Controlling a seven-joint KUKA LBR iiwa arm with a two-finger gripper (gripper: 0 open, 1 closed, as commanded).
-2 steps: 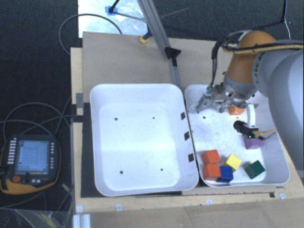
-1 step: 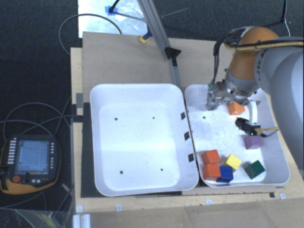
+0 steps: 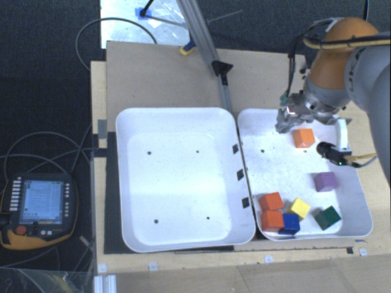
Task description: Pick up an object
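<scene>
Over the right bin's [image 3: 365, 221] far end my claw [image 3: 286, 122] is hanging low, just beside an orange cube [image 3: 303, 138] that sits on the bin floor near the far edge. Honestly can't tell from this angle whether the claw is apart or together — the wrist hides too much. Nothing looks gripped, the cube seems to be resting on the white floor on its own.

So progress-wise: I'd say the reach is done, the grab isn't. Closing on something and lifting it clear is all still to do.

Other candidates if this one flops — a purple cube [image 3: 324, 180] toward the right wall, and near the front edge a pile: two more orange blocks [image 3: 272, 210], a yellow cube [image 3: 300, 207], a blue one [image 3: 291, 222], a dark green one [image 3: 328, 217]. The left bin [image 3: 125, 182] is next door.
</scene>
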